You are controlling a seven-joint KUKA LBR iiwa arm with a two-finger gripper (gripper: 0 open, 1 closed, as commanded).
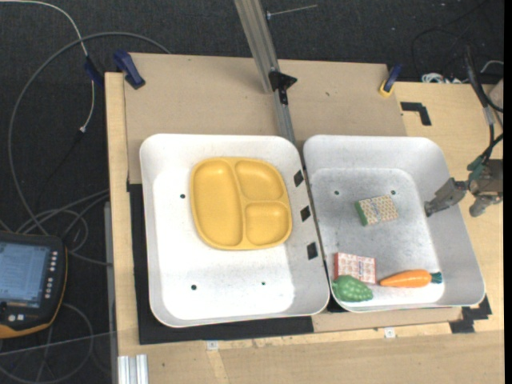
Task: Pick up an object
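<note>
Right bin [448, 166], carrot [408, 278] well below fingers [436, 205]

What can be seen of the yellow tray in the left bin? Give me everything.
The yellow tray is a rounded-corner rectangle that looks like moulded plastic, matte and plain. Raised ridges split it into three compartments: one long one along its left side and two smaller ones stacked on its right. All three look bare. It lies flat and upright, turned slightly askew, on the floor of the left bin, toward the bin's far right part. It touches only the bin floor; the gripper is far off over the right bin's edge.
</note>
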